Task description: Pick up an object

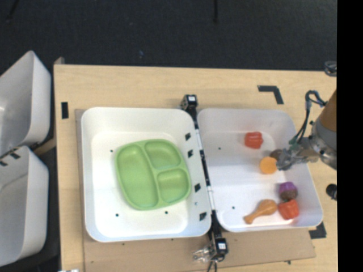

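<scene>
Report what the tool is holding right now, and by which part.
It cannot be told. The tool sits low in the right bin, right beside the orange ball, but the view is too blurred to show the ball between its fingers.

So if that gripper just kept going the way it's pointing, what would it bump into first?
Most likely the small orange ball. The gripper reaches in from the right of the right bin, its tip pointing left with the ball right beside it. Height is hard to judge from above, so it could pass over.

Grey arm [324, 130] entering from right, gripper [282, 158] low, wrist tilted leftward
</scene>
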You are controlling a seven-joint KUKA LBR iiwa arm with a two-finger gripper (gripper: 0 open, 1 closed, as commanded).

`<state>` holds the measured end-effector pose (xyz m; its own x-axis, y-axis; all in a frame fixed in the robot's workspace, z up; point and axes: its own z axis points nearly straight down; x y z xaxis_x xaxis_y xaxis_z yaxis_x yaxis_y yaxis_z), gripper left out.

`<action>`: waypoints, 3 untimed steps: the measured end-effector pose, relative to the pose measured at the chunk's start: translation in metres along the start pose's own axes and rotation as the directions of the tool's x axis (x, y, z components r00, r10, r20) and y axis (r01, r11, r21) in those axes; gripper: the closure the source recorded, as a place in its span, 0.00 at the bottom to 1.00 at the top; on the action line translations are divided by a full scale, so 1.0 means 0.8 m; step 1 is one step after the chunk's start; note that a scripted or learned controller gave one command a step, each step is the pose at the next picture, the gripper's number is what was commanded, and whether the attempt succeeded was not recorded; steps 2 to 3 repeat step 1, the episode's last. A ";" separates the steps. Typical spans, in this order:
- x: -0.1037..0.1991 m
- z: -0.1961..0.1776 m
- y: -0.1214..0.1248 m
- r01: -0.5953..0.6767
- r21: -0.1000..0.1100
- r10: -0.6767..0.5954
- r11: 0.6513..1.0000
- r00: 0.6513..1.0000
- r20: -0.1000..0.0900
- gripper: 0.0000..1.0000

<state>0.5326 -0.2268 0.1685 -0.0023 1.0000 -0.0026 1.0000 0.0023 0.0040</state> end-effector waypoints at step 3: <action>-0.001 -0.055 -0.005 0.001 -0.001 -0.001 1.000 1.000 0.000 1.00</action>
